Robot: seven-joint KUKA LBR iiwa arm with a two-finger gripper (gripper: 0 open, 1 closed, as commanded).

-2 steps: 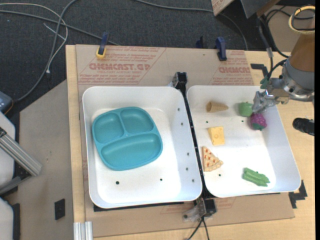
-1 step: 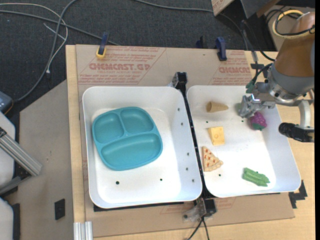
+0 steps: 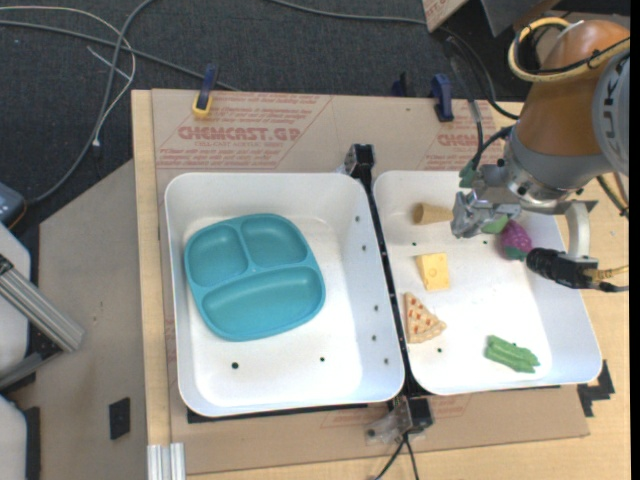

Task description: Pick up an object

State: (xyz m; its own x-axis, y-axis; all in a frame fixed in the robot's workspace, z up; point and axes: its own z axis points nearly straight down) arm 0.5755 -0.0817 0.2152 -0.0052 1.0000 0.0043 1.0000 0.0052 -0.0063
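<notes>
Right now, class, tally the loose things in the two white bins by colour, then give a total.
Teal: 1, divided plate
Yellow: 1, cheese block
Tan: 1, cone
Orange: 1, pizza slice
Green: 1, pea pod
Purple: 1, grape bunch
Total: 6

The claw (image 3: pixel 470 220) hangs over the right bin (image 3: pixel 560 318) between a cone (image 3: pixel 433 213) and purple grapes (image 3: pixel 516 238)

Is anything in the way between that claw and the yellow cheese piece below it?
Nothing visible is. The gripper hangs over the right bin, and only bare bin floor separates it from the cheese piece. The cone piece lies off to the side.
</notes>
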